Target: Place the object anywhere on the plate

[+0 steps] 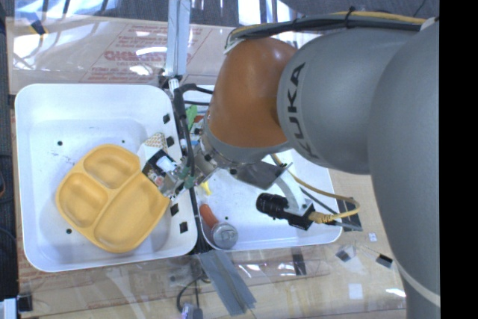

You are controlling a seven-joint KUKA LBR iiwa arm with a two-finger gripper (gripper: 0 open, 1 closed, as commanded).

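The main risk is at the ridge where the two bins meet: the hand (pixel 178 177) sits right over it, at the plate's (pixel 89 198) 3 o'clock edge, and a low or skewed release there could send the object (pixel 157 166) down the gap between plate rim and bin wall instead of onto a compartment. That object, as far as I can judge, is the small dark-and-white piece just at the hand's 9 o'clock, touching or overhanging the plate's rim. It is too cluttered there to say whether it is gripped or merely lying, and I cannot tell whether the hand is spread or pressed together. A second hazard is the plate itself: it is light-looking and lies askew, so a nudge from the hand could shove it toward 9 o'clock. The bulky arm (pixel 351 86) also hangs over much of the right bin (pixel 321 235), where its cables could drag loose things. As for containers, the left bin (pixel 45 108) holds the yellow three-part plate, whose compartments look bare, and a small patterned scrap (pixel 155 140) just off the plate's 1 o'clock. The right bin holds an orange tube (pixel 213 224) with a silver end at its 7 o'clock corner, and a green bit (pixel 192 116) near its 11 o'clock corner. Both bins rest on the worktop (pixel 89 48).
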